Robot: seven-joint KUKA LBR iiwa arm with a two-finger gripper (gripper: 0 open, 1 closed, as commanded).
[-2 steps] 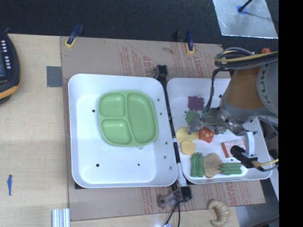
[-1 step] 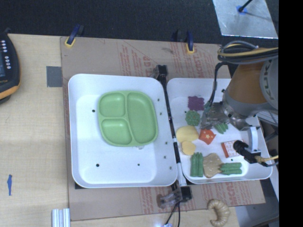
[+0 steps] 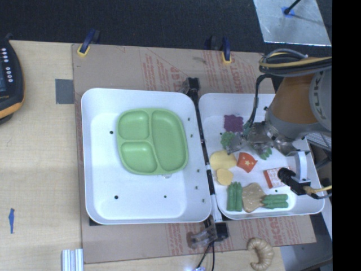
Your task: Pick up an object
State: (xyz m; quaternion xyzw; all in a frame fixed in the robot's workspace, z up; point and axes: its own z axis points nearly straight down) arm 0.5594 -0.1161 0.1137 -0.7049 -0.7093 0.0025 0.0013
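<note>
The right bin (image 3: pixel 256 101) holds several small toy foods. A purple piece (image 3: pixel 233 121) lies near its back, with a green broccoli-like piece (image 3: pixel 229 140) just in front of it. Two yellow pieces (image 3: pixel 222 160) (image 3: pixel 224 176) sit at the bin's left, and a red piece (image 3: pixel 246 162) lies in the middle. Along the front lie a green bean bundle (image 3: pixel 234 196), a tan piece (image 3: pixel 251 197) and another green piece (image 3: pixel 276 201). A small red-and-white packet (image 3: pixel 272 178) lies to the right. My gripper (image 3: pixel 256 138) hangs low over the bin, just above the red piece and right of the broccoli.
The left bin (image 3: pixel 96 151) carries a green divided plate (image 3: pixel 152 140). A tan croissant-shaped toy (image 3: pixel 261 252) lies on the cardboard in front of the right bin. A black and orange pendant (image 3: pixel 8 78) rests at the bench's far left. The arm (image 3: pixel 296 103) covers the right bin's back right corner.
</note>
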